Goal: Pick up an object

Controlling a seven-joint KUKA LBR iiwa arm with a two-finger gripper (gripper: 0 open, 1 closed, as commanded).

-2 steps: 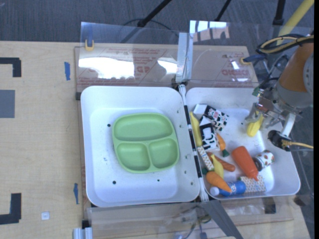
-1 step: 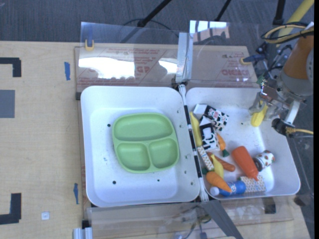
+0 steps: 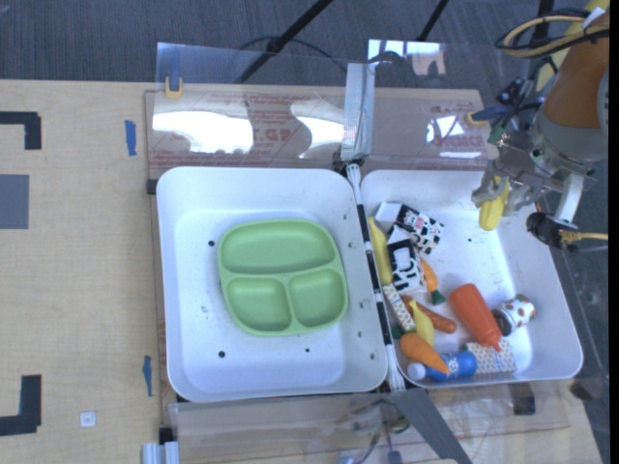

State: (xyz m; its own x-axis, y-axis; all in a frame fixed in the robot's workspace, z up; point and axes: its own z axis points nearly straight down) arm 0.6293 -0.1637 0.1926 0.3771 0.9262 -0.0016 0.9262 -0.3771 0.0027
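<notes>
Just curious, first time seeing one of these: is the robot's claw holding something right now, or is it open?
Gripper: shut on a small yellow object, held above the right white bin.

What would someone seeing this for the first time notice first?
Probably the green divided plate, lying alone in the left bin. Next, the jumble of small toys in the right bin, with an orange carrot standing out. The arm's gripper hangs over that bin's far right corner.

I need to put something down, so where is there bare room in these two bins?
Bare floor rings the green divided plate in the left white bin. In the right white bin, the far right stretch beside the hand is free; toys crowd its left side and near edge.
</notes>
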